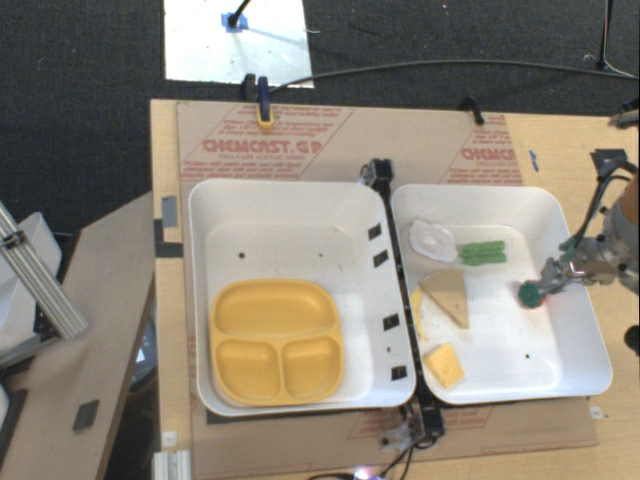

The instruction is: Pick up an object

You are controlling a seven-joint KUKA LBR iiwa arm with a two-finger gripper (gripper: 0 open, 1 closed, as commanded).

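The right bin [590,348] holds several items. A white crumpled piece [432,239] lies at the back left, with a green bean-like bundle [482,253] just right of it. A tan wedge [448,295] sits in the middle, a yellow block [443,365] near the front left, and a pale yellow slice [417,303] against the left wall. My gripper [535,290] reaches in over the right side of this bin, low above the floor and right of the wedge. A small dark green blob shows at its tip; I cannot tell if it is a separate object.
The left bin [290,208] contains a yellow divided tray [278,340] at its front. A black divider with clips [395,288] runs between the bins. Bare white floor lies at the front right of the right bin [520,358].
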